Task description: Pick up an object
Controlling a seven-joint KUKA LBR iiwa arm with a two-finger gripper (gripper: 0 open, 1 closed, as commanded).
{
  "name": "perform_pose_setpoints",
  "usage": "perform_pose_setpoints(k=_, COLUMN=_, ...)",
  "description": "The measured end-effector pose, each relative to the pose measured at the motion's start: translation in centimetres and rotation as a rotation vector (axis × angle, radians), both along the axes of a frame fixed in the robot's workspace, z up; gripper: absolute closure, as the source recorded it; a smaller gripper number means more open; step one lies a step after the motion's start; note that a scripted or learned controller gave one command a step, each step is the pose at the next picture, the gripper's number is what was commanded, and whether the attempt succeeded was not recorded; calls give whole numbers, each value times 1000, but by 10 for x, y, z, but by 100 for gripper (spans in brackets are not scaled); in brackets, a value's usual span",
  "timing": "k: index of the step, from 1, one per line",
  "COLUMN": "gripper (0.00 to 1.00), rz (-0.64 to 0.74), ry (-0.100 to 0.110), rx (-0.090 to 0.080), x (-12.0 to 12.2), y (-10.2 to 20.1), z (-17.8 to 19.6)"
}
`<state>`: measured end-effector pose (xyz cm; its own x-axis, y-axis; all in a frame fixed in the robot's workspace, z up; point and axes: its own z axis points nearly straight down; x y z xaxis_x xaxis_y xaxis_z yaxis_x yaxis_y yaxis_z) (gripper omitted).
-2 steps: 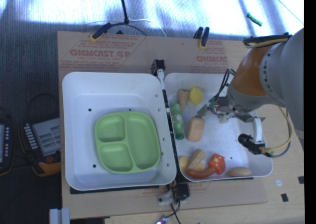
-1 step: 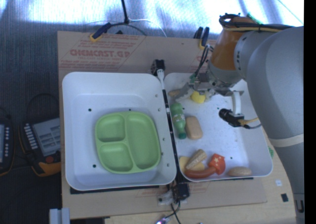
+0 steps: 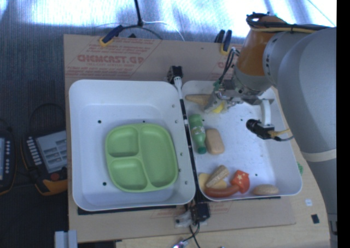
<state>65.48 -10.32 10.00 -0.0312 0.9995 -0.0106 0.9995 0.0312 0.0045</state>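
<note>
My gripper (image 3: 220,101) is low over the far left part of the right bin (image 3: 273,157), reaching in from the right. A pale tan oblong piece (image 3: 197,99) lies just left of it. A small yellow thing (image 3: 218,109) shows right under the gripper tip; whether it is gripped is unclear. Nearer the camera, a green bottle (image 3: 197,132) lies along the bin's left wall beside a tan bread-like piece (image 3: 215,141).
Along the right bin's near edge lie a yellowish wedge (image 3: 216,176), a red sausage (image 3: 221,191), a red pepper (image 3: 240,180) and a tan potato-like piece (image 3: 266,189). The left bin (image 3: 87,110) holds a green divided plate (image 3: 141,157).
</note>
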Motion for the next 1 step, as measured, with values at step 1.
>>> perform_pose_setpoints(k=1, gripper=100, rz=-176, ry=2, rx=9, x=-4, y=51, z=113)
